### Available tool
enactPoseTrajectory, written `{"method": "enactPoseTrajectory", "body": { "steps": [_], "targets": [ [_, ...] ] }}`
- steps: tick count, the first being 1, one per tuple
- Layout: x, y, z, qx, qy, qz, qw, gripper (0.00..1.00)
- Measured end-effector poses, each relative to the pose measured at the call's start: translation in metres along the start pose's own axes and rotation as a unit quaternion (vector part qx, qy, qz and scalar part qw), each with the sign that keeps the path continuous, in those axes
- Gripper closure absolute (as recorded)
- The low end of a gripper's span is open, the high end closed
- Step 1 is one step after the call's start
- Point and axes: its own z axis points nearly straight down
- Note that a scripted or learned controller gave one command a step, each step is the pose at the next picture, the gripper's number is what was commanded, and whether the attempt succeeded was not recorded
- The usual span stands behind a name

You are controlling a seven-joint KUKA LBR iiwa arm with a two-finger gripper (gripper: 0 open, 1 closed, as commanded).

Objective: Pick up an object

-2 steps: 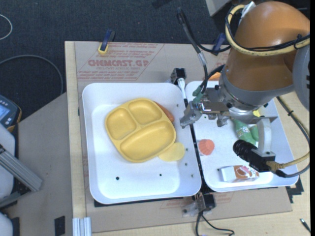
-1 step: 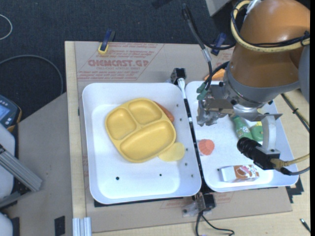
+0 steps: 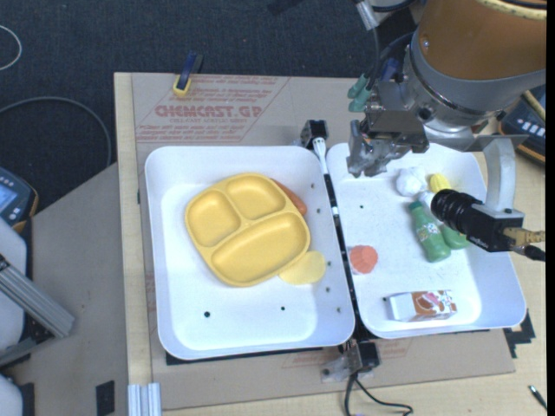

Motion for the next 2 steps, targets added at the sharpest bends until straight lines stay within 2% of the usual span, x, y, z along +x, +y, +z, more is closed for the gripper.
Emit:
{"method": "enactPoseTrajectory", "body": {
  "steps": [1,2],
  "targets": [
    [-0.002,-0.003,0.079,0.012,-0.003,0.003,0.9999,1.0],
    [0.014,-0.003,0.09,0.01,-0.002,0.001,0.9999,1.0]
  ]
}}
